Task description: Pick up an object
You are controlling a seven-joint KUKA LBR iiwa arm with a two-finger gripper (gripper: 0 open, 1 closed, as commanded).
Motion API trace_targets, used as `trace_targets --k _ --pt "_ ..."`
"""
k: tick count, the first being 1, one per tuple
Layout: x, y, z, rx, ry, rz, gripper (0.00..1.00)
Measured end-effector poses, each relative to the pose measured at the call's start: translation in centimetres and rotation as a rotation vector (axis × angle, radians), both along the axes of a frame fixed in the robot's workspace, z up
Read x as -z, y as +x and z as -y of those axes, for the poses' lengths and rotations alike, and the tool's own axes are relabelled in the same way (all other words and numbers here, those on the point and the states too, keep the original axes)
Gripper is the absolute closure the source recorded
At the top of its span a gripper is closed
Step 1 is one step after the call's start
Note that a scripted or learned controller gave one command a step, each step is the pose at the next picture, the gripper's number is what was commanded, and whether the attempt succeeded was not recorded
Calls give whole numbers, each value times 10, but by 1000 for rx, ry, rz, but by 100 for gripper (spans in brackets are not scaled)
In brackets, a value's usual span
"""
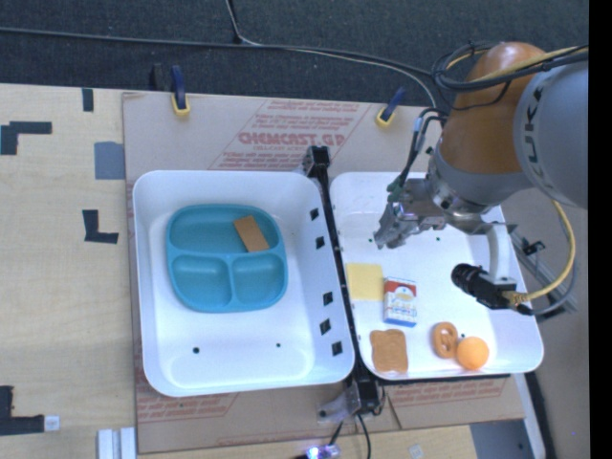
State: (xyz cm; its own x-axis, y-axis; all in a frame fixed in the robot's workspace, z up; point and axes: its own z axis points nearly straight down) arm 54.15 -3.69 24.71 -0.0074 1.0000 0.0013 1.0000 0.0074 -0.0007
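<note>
Camera view looks down at a slant on a tabletop (pixel 57 256) carrying two shallow white bins side by side. Objects lie along the near part of the right bin (pixel 497 357): a pale yellow square slice (pixel 364 281), flat, with its edges roughly parallel to the bin walls; just beside it a small white carton (pixel 401 303) with red and blue print, its long axis running from the far side toward the near side; nearer the front rim a tan toast-like piece (pixel 388 350), also lying lengthwise toward the front; and to the right a small brown ring-shaped item (pixel 444 338) touching an orange ball (pixel 472 353). The left bin (pixel 153 352) holds a teal divided plate (pixel 227 257) with a small tan rectangular piece (pixel 251 233) resting in its far compartment, tilted diagonally. The pincer (pixel 394 229) hangs over the bare far-left part of the right bin, apart from the yellow slice below it; nothing shows between its fingers, and whether they stand open or closed I cannot tell. The grey arm (pixel 564 132) with its orange band (pixel 488 113) reaches in from the right.
</note>
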Motion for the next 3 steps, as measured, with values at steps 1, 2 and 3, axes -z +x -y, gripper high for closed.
trace_targets --k 1,2,3 --pt "-1 17 -48 0 0 0 100" --pt "5 32 -95 2 -1 -1 100" --pt "30 58 -135 3 -2 -1 100"
